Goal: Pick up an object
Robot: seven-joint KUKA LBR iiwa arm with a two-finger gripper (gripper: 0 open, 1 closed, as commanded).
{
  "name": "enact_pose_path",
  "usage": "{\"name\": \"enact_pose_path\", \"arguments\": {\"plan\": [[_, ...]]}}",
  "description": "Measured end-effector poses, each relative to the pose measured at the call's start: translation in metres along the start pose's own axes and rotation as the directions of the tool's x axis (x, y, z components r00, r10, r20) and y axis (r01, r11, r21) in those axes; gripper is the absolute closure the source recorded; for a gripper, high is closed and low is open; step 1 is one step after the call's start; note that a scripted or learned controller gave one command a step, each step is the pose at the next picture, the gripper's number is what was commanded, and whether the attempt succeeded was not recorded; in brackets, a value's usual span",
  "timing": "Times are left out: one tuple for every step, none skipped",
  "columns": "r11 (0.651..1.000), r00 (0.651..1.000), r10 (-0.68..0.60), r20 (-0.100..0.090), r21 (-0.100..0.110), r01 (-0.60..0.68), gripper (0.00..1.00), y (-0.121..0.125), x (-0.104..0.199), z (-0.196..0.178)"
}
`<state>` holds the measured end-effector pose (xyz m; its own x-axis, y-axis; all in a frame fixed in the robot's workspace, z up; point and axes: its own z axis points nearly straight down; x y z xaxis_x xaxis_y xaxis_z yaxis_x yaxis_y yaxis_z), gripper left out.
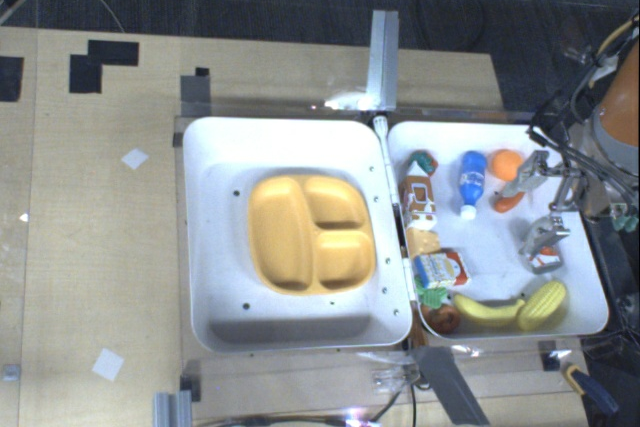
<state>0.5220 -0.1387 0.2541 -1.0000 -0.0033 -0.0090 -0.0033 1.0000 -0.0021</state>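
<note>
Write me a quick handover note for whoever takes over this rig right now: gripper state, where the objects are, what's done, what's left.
Gripper: over the right bin, near its right wall, nothing visibly between its fingers.
Right bin holds: blue bottle, orange ball, banana, yellow corn-like item, snack packets along the left wall.
Left bin: yellow divided tray.
Done: no object lifted yet.
Left: close on one object and raise it; which one it will go for is unclear.
</note>
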Motion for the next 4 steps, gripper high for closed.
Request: {"name": "enact_pose_path", "arguments": {"plan": [[0.975, 0.975, 0.222, -0.010, -0.001, -0.222, 0.00, -0.050, 0.011, 0.139], [0.948, 0.948, 0.318, 0.000, 0.000, -0.318, 0.00, -0.066, -0.046, 0.151], [0.960, 0.960, 0.281, 0.013, -0.002, -0.281, 0.00, -0.018, -0.027, -0.010], [0.937, 0.937, 0.350, -0.011, 0.001, -0.350, 0.00, -0.068, 0.021, 0.129]]}}
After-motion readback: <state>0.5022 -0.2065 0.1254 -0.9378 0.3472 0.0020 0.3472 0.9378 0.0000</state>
